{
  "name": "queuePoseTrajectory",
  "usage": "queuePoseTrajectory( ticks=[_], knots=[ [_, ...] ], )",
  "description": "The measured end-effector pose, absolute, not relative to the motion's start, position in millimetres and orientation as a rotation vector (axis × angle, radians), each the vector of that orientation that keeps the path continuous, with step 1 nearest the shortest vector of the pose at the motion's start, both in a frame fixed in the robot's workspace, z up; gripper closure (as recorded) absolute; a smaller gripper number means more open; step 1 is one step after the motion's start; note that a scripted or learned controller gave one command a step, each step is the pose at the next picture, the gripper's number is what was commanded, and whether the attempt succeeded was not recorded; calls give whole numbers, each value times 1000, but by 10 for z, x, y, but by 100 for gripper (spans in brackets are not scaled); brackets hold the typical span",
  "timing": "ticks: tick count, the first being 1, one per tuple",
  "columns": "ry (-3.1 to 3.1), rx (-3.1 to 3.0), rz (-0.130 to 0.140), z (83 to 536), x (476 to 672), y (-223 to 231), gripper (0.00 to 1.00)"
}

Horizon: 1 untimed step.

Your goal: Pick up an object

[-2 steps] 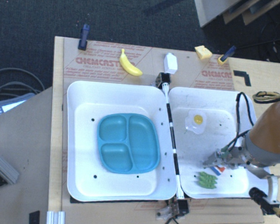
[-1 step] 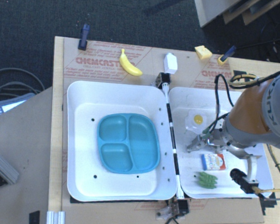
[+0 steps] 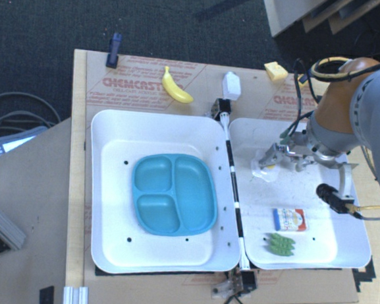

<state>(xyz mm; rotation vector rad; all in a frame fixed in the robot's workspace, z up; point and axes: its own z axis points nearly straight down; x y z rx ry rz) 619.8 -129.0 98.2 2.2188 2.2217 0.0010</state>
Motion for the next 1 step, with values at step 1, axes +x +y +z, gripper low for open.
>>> queuePoseTrajectory(
  ticks=[1],
  knots=[
    [2223,2221,-1,854,6161,-1388,0]
  ],
)
